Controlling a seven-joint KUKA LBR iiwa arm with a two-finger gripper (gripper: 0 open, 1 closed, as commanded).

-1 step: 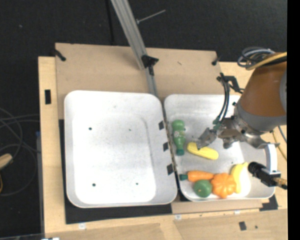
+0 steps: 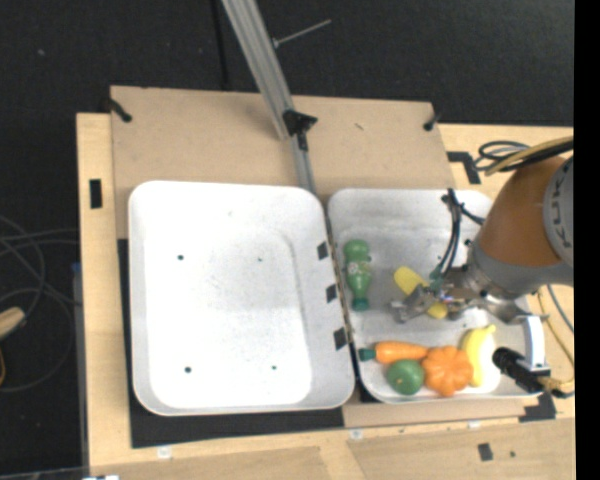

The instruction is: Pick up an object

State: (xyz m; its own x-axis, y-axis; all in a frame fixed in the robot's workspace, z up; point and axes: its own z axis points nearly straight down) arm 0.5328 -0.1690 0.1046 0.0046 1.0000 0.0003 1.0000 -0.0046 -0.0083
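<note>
In the right bin [image 2: 390, 208], my gripper [image 2: 417, 307] hangs low near the middle. The arm's orange band [image 2: 520, 218] is above it to the right. A yellow piece [image 2: 408, 280] lies just up and left of the gripper, and another bit of yellow [image 2: 439, 311] shows right against it. A green bottle-shaped toy [image 2: 357, 265] lies by the bin's left wall. Along the front wall lie a carrot [image 2: 400, 351], a green round fruit [image 2: 406, 376], an orange pumpkin [image 2: 448, 367] and a banana [image 2: 477, 348].
The left bin [image 2: 230, 288] sits beside the right one, and black clips [image 2: 332, 293] stand along the shared wall. A metal pole [image 2: 265, 58] slants down to the back of the bins. Cables [image 2: 500, 153] lie at the right by the arm.
</note>
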